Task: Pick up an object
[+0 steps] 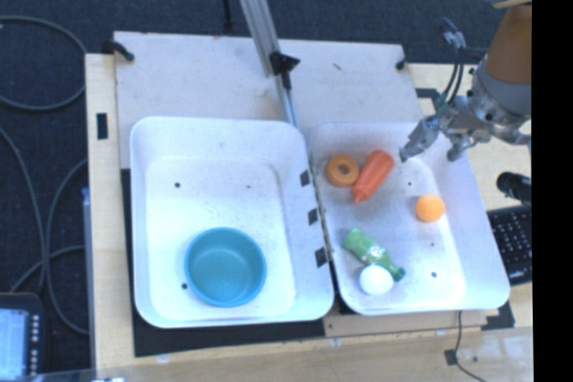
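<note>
A: Where does it stand? The left white shallow plastic bin [152, 148] carries a round blue plastic bowl [226, 267] near its front edge. The right white shallow plastic bin [466, 282] carries the rest.

B: The two-finger metal gripper [436, 142] hangs over that right bin's back edge, toward the right corner, its fingers spread apart with nothing between them. The nearest likely target, I'd judge, is the elongated orange-red plastic carrot-shaped piece [372, 174], lying close to the back edge, toward the bin's left side.

A: Its axis?

B: Diagonal: the upper end points at the back right corner, the lower end at the front left. It touches the tan ring-shaped doughnut toy [341, 170] beside it.

A: Risks?

B: Closing along that axis instead of across it would likely let the piece slip out. Descending near the doughnut could nudge both. The green plastic bottle with a white round end [372, 259], near the front edge, looks liable to roll. The small orange ball [430, 207], by the right edge, would likely skid from a pinch.
</note>
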Controlling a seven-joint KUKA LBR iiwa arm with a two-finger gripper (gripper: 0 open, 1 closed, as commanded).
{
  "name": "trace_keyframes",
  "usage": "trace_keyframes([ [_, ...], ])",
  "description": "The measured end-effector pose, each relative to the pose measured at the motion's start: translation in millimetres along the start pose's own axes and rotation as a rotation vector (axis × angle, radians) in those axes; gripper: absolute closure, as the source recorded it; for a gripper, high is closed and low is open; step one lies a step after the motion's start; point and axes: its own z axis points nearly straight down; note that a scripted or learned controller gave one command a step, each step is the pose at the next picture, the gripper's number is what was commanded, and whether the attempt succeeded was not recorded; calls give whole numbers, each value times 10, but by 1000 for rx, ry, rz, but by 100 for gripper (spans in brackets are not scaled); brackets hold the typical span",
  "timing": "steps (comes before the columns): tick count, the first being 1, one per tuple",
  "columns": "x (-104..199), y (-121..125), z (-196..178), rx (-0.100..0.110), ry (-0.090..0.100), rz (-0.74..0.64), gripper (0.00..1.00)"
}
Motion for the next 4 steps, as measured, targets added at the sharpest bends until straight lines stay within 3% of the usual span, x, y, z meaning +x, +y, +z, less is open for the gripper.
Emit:
trace_keyframes([
  [2, -40, 31, 889, 1, 0, 2, 0],
  [3, -44, 56, 719, -12, 0, 2, 100],
  [4, -56, 70, 151, -12, 2, -5, 100],
])
